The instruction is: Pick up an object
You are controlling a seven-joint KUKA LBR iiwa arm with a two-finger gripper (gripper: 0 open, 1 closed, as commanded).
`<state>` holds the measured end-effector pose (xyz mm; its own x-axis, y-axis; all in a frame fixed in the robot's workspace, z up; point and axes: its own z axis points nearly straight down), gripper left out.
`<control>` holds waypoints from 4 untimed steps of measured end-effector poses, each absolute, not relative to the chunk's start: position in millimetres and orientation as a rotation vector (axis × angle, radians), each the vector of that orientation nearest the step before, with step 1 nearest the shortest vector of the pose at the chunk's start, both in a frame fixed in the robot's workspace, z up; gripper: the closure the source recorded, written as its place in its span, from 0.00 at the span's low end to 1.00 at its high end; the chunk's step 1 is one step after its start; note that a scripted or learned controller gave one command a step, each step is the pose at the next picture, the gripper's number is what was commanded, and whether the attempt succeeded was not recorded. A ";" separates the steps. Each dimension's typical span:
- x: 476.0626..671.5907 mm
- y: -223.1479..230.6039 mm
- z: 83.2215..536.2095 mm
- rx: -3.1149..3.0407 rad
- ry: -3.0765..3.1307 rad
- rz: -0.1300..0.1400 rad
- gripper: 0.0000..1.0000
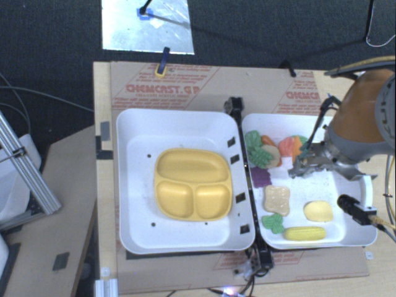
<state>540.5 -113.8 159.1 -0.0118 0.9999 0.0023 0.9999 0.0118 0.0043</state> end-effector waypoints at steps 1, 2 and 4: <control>488.9 -90.4 86.1 2.215 2.215 0.011 1.00; 535.8 -60.9 190.7 2.204 2.225 0.014 1.00; 588.6 90.6 201.3 2.206 2.233 0.011 1.00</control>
